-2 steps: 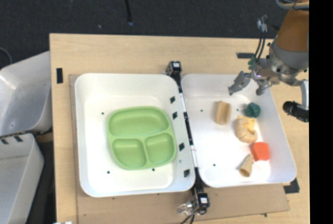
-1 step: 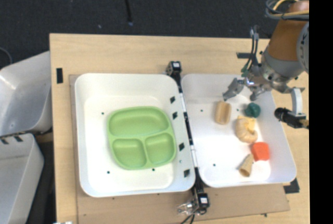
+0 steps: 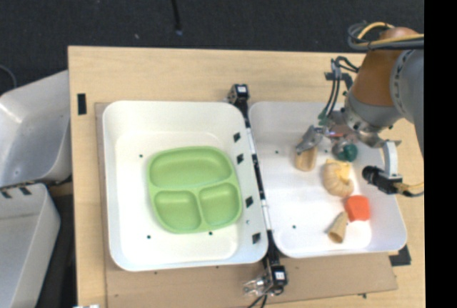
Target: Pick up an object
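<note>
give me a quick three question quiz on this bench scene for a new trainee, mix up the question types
1. True or false: the green three-compartment plastic tray lies in the left white bin.
2. Which lies nearest the gripper? A. orange block B. small tan cork-like piece C. tan cone
3. Fill in: the pale yellow lumpy object lies in the ____ white bin.

Key: 1 true; 2 B; 3 right.

Divided plate [image 3: 194, 189] in left bin [image 3: 121, 121]
</note>
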Tool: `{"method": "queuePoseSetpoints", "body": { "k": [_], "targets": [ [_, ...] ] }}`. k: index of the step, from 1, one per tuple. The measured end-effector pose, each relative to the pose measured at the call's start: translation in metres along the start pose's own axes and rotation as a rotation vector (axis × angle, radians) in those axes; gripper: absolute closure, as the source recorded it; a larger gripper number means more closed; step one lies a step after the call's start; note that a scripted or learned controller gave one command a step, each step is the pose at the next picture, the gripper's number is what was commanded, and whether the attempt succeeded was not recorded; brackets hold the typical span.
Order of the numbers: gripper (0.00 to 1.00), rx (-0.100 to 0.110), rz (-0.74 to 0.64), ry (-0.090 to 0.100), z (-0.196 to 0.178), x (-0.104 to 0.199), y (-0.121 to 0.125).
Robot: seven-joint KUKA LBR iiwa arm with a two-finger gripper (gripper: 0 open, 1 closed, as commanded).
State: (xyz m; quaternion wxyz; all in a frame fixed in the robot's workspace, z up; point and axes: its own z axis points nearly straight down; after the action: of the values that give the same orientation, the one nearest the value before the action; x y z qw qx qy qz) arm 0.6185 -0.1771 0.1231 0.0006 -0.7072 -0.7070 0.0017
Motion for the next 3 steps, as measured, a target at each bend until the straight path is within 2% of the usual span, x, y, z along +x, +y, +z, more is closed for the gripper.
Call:
{"method": "queuePoseSetpoints", "body": {
  "k": [1,2,3],
  "targets": [
    [0.0,-0.002,0.003,-0.001,0.023,-0.001,0.0],
    [1.0,-0.007,0.004,-0.002,0.01,-0.002,0.001],
    [1.0,-0.01,0.006,-0.001,-0.053,-0.009,0.003]
  ]
}}
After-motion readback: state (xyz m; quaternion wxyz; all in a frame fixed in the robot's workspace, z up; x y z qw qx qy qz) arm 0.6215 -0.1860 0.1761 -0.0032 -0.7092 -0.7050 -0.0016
